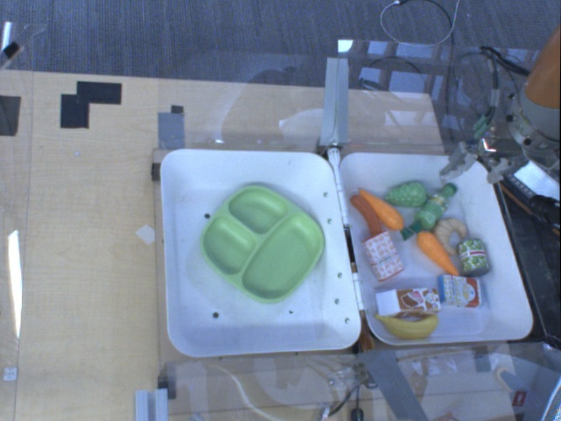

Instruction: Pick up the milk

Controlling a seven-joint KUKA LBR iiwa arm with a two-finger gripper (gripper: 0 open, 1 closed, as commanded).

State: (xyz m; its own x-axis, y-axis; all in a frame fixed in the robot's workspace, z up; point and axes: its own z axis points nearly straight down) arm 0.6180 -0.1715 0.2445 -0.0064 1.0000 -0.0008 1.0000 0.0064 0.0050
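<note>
Three small cartons lie in the right bin (pixel 513 261). A blue-and-white one (pixel 459 291) near the front right looks like the milk. Left of it lies a white-and-orange carton (pixel 409 302), and a pink checked carton (pixel 383 256) sits further left; the labels are too small to read. My gripper (pixel 479 163) hangs over the bin's far right corner, well behind the cartons. It is open with nothing between its fingers (pixel 457 160).
Crowding the cartons in the right bin are a green bottle (pixel 436 204), two carrots (pixel 379 209), a green leafy vegetable (pixel 407 193), a green can (pixel 472 256) and a banana (pixel 408 325). A green divided plate (pixel 263 242) lies in the left bin (pixel 184 305). Cables run at the far right.
</note>
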